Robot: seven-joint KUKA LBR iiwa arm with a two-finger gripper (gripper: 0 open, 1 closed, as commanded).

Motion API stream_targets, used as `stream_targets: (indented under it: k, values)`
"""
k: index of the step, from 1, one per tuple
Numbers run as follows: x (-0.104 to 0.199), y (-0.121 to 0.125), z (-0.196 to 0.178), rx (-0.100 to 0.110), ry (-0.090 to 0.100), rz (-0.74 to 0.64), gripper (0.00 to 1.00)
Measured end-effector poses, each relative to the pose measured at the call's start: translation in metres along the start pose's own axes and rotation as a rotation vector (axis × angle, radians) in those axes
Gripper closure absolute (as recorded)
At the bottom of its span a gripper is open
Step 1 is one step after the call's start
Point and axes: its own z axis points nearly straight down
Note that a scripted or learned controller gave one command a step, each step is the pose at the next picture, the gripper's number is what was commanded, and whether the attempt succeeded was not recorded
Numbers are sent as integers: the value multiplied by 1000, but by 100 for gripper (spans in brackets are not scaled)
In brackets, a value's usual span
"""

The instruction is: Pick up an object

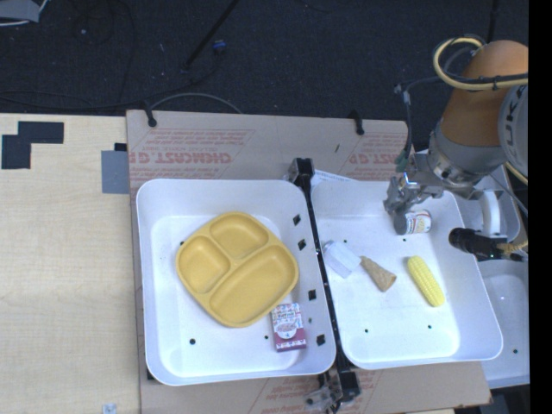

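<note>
From the fixed overhead camera you look down on two shallow white plastic bins side by side. At the far edge of the right bin you see the grey metal two-finger gripper, hanging from the grey arm with its smooth orange band. Whether its fingers are apart or together you cannot tell at this slant.

Just beside the gripper tip, on its right, note a small white cylindrical container with an orange mark; it appears to touch the tip, but contact cannot be confirmed. Nearer you on the same bin floor lie a yellow ribbed corn cob, a tan triangular wedge and a pale translucent flat piece, all apart from the gripper.

Across the divider, the left bin carries a smooth yellow three-compartment plastic plate and, touching its near edge, a small red-and-white printed carton.
</note>
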Motion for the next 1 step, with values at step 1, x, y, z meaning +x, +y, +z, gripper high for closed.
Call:
stream_targets:
  k: [1]
  values:
    - [8,4,-59,-1,0,-7,100]
